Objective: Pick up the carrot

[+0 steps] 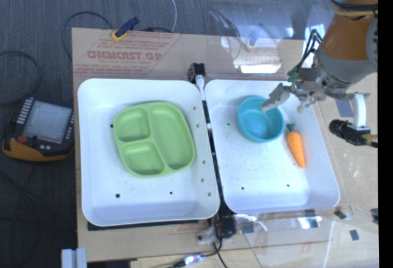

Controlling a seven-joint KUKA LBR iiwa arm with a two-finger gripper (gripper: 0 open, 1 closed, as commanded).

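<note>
Carrot lies flat on the floor of the right bin, toward the tabletop's right edge. Its green top points to the far edge, its tip to the near edge, with a slight slant. It sits just beside the blue bowl, on the bowl's right and a little nearer. Whether the green top touches the bowl's rim cannot be told. It lies free of the bin's right wall, so there looks to be room for fingers on both long sides.

Bowl stands upright in the far half of the right bin and holds nothing that can be seen.

End effector hangs above the bowl's far-right rim, fingers spread wide and holding nothing. One finger reaches out over the bowl, the other points down near the carrot's top. It is near the carrot but not over its middle. Judgement: this is still the approach; the grasp is not yet made. The open spread suits a carrot lying lengthwise, provided the fingers close across the narrow width.

Risk, as judged: the bowl crowds the carrot's top end, so a descent there could strike the rim. The middle of the body looks safer.

Left bin carries a green divided plate, well apart from the work.
</note>
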